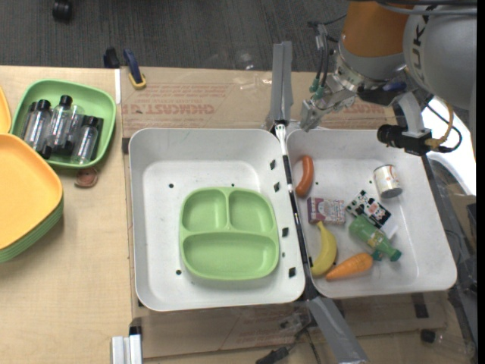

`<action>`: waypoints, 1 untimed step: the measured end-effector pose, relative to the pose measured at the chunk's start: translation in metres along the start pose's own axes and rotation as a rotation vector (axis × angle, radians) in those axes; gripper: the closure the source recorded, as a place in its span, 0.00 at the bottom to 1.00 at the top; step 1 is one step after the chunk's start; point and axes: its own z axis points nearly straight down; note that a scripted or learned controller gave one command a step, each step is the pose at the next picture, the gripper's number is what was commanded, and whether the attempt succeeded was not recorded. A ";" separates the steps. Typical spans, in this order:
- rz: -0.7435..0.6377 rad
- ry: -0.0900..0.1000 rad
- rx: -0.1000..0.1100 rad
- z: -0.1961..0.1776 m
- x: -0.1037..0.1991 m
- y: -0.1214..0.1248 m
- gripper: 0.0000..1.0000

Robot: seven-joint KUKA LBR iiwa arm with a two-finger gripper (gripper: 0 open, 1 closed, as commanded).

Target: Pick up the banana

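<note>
In the right bin (424, 279), the banana (325, 250) was noted touching the carrot (351, 266) and a small carton (326, 210), so a wrong pick was judged likely; jaws (312, 114), state indiscernible, were poised well apart.

A grey robot arm (447, 29) enters from the upper right of the frame, with a broad orange band (383, 10) above its wrist. Below the band, the end effector (312, 114) slants down and to the left, sitting right of centre in the upper part of the frame. Nothing is visible between its fingers.
</note>
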 end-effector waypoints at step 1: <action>0.028 -0.001 -0.003 -0.014 0.073 0.021 1.00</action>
